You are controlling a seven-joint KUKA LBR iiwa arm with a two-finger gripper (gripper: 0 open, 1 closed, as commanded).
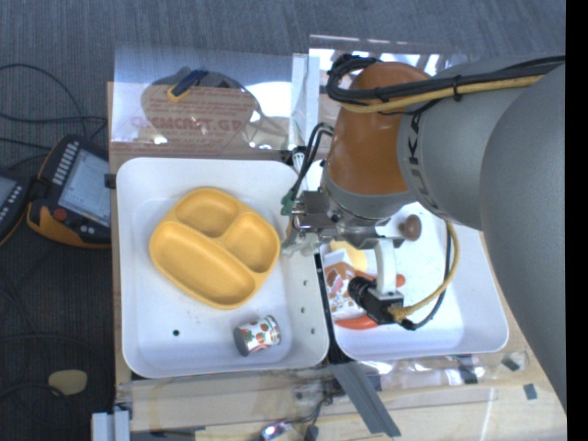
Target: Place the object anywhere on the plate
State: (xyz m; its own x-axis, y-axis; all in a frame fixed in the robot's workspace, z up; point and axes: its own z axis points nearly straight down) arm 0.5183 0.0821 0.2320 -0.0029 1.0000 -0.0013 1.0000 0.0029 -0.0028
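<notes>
The gripper is masked by the arm — finger state cannot be told. The yellow plate lies unobstructed in the left bin, a can near its front edge.

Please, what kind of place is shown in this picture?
Probably a robot test bench in a laboratory. A robot arm reaches over two white bins, a yellow plate and a small can lie in one bin, and a handheld controller sits on the carpet.
</notes>
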